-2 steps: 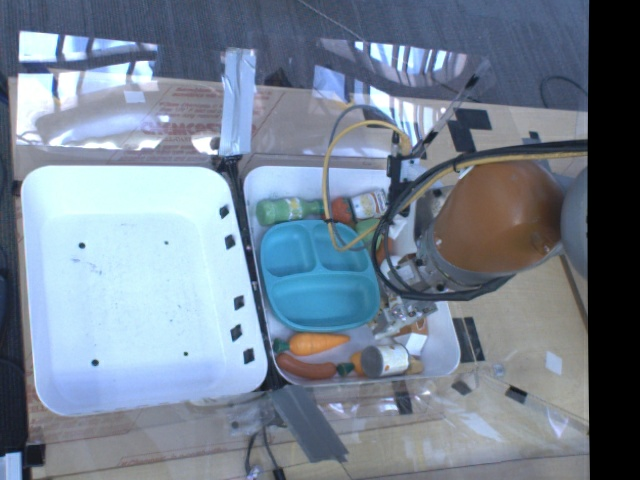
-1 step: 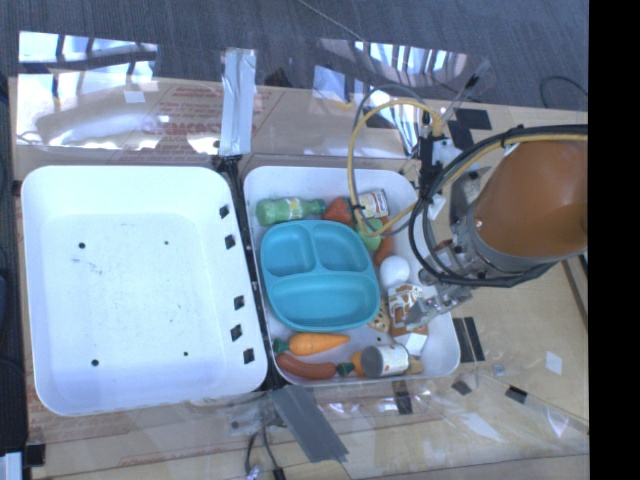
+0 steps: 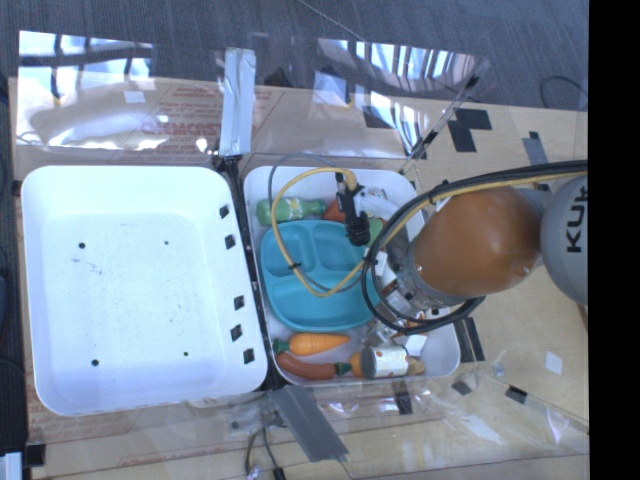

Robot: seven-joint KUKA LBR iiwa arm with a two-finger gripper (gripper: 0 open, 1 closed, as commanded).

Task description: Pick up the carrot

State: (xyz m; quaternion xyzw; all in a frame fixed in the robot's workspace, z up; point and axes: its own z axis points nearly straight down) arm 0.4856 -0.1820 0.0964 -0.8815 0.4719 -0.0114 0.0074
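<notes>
My arm (image 3: pixel 480 243) reaches in over the right bin (image 3: pixel 258 193), orange band bulging above the wrist, yellow and black cables (image 3: pixel 300 228) looping out across the bin ahead of it. My end effector sits somewhere under that wrist, buried behind the band and the cable bundle, so I cannot tell how it stands or whether anything is in it. The carrot (image 3: pixel 318 344) lies on the bin floor just below the blue divided tray (image 3: pixel 305 278), lengthwise along the bin's near wall, its pointed end toward the left bin (image 3: pixel 130 288). Touching it on the near side is a reddish-brown sausage-shaped piece (image 3: pixel 305 369), and just beside the carrot's thick end lies a small bottle with a white label (image 3: pixel 388 361), tipped on its side. On the far side of the blue tray I see a green bottle (image 3: pixel 288 209) lying flat, with something orange-red next to it. The carrot lies apart from my wrist, out in the open.
</notes>
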